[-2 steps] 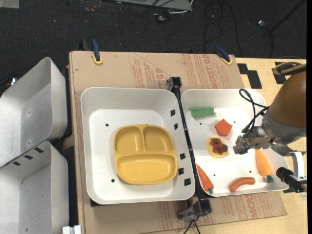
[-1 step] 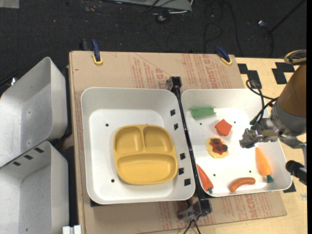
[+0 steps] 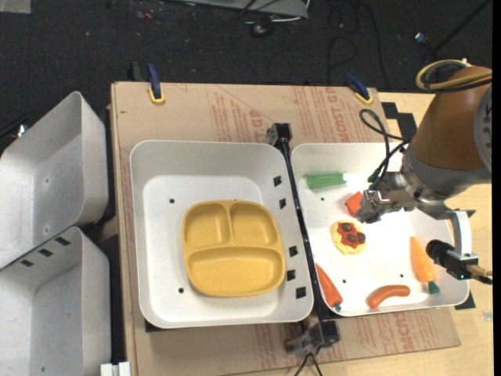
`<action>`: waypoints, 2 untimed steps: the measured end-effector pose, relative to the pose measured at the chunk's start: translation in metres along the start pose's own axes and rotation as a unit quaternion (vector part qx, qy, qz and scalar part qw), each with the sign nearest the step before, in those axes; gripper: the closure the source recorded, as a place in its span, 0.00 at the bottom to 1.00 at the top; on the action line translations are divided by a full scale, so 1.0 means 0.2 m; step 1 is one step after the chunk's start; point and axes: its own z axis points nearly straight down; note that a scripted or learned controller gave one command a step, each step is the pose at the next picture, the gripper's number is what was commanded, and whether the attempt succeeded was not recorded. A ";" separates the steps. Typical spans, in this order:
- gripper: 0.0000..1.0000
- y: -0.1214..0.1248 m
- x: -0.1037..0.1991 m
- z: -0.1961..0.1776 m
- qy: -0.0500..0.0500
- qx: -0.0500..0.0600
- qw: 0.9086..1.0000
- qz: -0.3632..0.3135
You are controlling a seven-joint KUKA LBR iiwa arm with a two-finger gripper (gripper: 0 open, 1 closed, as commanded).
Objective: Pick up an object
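Gripper [image 3: 374,207] low in right bin [image 3: 391,159], touching red-orange object [image 3: 355,204].

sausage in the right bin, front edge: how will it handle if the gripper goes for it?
The sausage looks like a smooth, rounded toy, so it is probably light and stiff. Its slight curve should limit rolling, though a sideways push may spin or slide it on the bin's smooth floor. It lies near the front wall, which may crowd the approach.
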 end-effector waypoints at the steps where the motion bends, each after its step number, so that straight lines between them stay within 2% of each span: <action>1: 1.00 0.11 0.20 -0.03 0.000 0.000 1.000 0.000; 2: 1.00 0.16 0.48 -0.02 0.000 0.001 1.000 0.000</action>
